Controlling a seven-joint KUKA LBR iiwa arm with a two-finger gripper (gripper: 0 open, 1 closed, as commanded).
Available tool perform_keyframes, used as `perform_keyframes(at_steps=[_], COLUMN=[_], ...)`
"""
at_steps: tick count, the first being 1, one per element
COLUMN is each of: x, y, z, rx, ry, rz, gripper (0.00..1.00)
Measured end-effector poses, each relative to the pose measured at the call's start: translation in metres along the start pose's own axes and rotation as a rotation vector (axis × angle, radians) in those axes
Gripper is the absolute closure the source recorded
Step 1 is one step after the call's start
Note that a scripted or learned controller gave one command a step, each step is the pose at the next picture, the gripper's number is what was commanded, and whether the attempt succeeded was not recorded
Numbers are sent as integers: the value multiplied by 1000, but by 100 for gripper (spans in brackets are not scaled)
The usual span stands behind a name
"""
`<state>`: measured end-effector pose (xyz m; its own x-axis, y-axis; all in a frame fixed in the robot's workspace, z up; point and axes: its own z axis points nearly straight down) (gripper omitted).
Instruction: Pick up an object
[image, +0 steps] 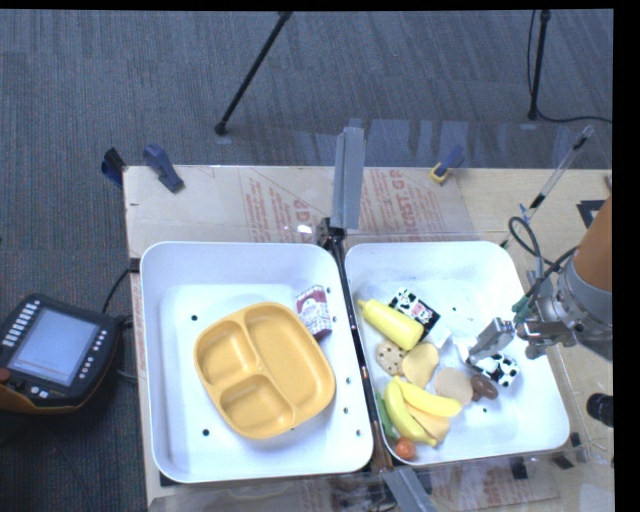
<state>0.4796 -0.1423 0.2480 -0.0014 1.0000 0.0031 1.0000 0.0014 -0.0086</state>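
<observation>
Your gripper (490, 345) hangs low in the right bin (520, 425), near the surface's right edge, just above the small black-and-white toy (503, 371); whether it is open or closed, cannot tell; toy looks light, hard, slick; take it across its narrow sides.

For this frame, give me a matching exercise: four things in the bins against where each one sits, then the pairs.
Things:
1. yellow divided plate
2. small red-and-white packet
3. bananas
4. tool

Places:
A. near front edge of the right bin
B. right side of the right bin, above a black-and-white toy
C. middle of the left bin
D. left bin, by the plate's far right rim

Pairs: 1-C, 2-D, 3-A, 4-B
</observation>
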Motion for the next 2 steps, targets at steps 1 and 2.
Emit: perform_keyframes(at_steps=[1,2], x=[-37,-49], y=[23,87], z=[162,110], rx=[-1,-7], ry=[1,-2], rz=[-201,-99], gripper=[0,0])
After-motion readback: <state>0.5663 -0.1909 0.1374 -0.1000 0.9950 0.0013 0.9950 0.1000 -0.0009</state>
